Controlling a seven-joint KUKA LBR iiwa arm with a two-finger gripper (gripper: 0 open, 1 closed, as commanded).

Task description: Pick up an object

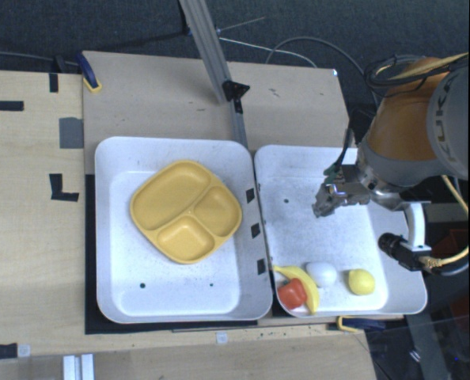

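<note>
Since the task asks only for one object, the best choice seems to be the yellow ball (pixel 361 281), which lies alone near the front right corner of the right bin (pixel 298 172), with free floor around most of it. The white ball (pixel 322 273) is harder, because it touches the banana (pixel 305 285) and the red fruit-like toy (pixel 293 293); these three are packed together against the front edge of the same bin, and fingers coming down there can push one piece against another. For a good grasp, I judge that the gripper (pixel 324 204) must travel toward the front of the bin, stop directly above the chosen thing, go down straight, and close only when the thing sits between its tips. The low wall at the front edge is near to all four objects, so the descent should keep a little inside it. At this moment the gripper hangs over the bare middle of the right bin, well apart from the objects, and I see nothing between its fingers; whether they are spread or together I cannot tell, as the dark tips blur into one shape. The grey arm (pixel 413 133) reaches in over the right edge of this bin, with the wrist bent down toward the floor. A yellow divided plate (pixel 186 210) rests in the middle of the left bin (pixel 108 236), far from the gripper.
</note>
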